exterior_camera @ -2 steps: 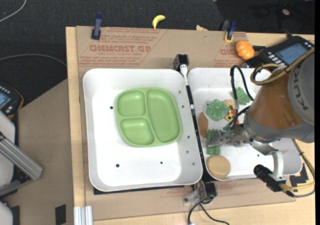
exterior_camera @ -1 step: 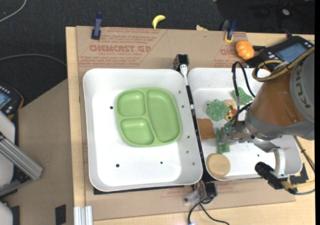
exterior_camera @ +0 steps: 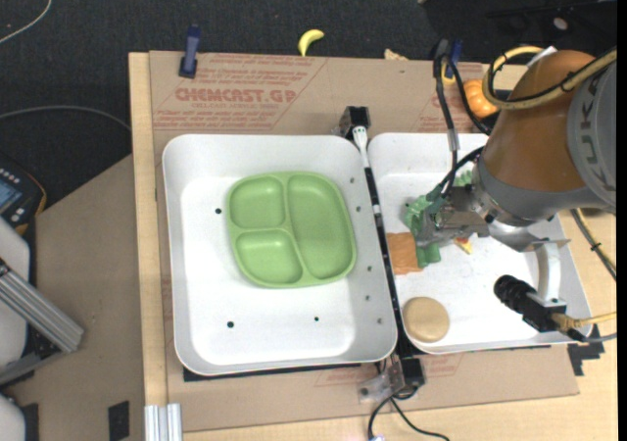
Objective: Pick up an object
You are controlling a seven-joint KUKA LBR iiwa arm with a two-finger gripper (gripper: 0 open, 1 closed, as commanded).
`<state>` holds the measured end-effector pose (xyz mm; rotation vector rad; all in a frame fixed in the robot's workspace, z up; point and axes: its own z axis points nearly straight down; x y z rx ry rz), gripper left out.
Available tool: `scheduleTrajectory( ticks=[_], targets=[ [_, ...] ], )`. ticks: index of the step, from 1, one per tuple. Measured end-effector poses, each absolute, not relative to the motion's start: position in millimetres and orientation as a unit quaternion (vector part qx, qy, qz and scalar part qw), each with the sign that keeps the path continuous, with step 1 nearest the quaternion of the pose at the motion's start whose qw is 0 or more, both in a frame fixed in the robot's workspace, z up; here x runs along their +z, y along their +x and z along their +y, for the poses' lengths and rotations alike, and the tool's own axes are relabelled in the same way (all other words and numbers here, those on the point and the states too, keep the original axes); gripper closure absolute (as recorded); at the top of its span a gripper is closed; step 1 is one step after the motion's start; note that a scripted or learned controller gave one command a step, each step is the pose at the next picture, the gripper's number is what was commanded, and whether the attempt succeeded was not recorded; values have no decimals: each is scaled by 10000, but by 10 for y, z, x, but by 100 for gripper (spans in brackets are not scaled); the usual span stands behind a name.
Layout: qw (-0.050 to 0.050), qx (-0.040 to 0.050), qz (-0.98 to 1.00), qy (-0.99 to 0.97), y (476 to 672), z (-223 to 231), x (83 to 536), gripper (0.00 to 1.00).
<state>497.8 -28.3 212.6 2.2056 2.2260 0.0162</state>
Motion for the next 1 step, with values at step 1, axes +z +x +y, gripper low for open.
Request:
scheduleTrajectory(
  ticks=[1],
  targets=[
    [-6,12,7112,7030,4779,805,2213,100]
  ],
)
